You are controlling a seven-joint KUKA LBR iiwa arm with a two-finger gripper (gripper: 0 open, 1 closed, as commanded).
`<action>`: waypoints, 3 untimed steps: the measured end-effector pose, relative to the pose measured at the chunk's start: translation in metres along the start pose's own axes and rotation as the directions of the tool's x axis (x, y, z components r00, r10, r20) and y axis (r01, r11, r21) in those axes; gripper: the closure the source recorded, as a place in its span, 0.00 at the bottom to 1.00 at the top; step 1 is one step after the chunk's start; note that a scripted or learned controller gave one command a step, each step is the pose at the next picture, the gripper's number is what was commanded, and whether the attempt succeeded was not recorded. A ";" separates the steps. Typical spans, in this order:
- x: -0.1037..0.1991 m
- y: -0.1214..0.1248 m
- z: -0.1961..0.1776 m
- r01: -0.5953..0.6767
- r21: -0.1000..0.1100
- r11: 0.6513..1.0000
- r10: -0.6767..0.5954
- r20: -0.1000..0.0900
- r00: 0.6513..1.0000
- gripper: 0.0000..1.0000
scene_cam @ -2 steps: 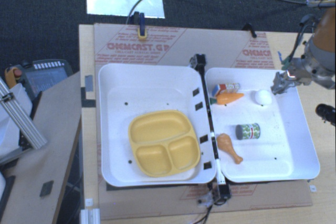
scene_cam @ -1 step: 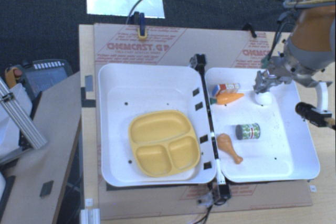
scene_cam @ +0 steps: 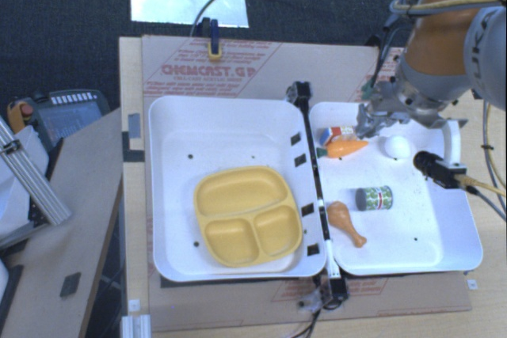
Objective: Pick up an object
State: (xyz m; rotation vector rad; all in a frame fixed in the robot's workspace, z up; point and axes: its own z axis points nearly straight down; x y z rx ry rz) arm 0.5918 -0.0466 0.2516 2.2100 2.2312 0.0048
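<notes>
Gripper [scene_cam: 367, 121]: poised low at the rear of the right bin [scene_cam: 455, 245], directly above the orange carrot-shaped toy [scene_cam: 347, 146]; whether it is spread or closed cannot be told, since the wrist housing hides it. Candidate objects, all in the right bin: carrot toy, just beside a small red-and-white item [scene_cam: 336, 133] near the divider [scene_cam: 310, 170]; white egg-like ball [scene_cam: 396, 146], close to the carrot's right; green-labelled can [scene_cam: 374, 198] lying on its side, mid-bin; drumstick toy [scene_cam: 346, 222], toward the front. Left bin [scene_cam: 170, 194]: yellow divided tray [scene_cam: 247, 214], well apart from the arm. Risks, as judged: the carrot and its small neighbour lie touching or nearly so, so a descent could catch both or nudge one away; the tapered carrot may squirt out of a closing grip; the egg may roll if brushed; the bin wall and divider crowd that corner.
</notes>
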 end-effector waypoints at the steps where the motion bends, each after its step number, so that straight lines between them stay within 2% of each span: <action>1: 0.047 -0.007 0.016 -0.001 0.002 1.000 0.001 0.000 1.000 1.00; 2: 0.101 -0.015 0.009 0.000 0.001 1.000 0.000 0.000 1.000 1.00; 3: 0.151 -0.020 0.029 -0.001 0.003 1.000 0.001 0.000 1.000 1.00</action>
